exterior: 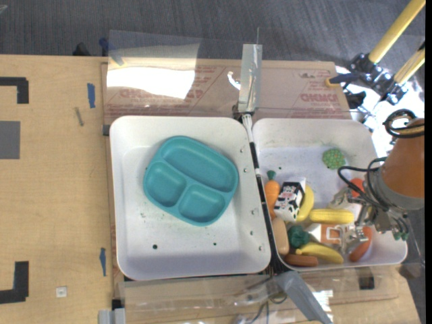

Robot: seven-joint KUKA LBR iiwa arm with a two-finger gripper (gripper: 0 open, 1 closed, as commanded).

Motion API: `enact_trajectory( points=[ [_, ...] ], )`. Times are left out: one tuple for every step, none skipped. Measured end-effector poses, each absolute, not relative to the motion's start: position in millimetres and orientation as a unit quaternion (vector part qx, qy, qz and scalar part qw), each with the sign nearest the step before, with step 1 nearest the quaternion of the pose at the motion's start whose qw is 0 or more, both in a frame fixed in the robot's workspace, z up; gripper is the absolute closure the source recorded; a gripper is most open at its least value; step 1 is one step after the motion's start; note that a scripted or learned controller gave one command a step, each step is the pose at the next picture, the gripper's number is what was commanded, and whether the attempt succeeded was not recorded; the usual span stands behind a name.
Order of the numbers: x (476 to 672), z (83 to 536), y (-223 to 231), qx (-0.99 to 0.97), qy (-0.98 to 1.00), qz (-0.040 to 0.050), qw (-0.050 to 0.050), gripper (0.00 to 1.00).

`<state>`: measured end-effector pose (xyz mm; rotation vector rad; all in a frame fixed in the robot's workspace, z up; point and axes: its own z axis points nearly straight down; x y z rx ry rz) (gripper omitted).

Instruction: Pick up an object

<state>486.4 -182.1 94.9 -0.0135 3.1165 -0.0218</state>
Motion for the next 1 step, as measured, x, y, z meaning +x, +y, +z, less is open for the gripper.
enact_trajectory(
  points=[
    [525.5,94.4,-106.0,-0.133,0.991,-0.0044,0.012,0.00]
  ],
)
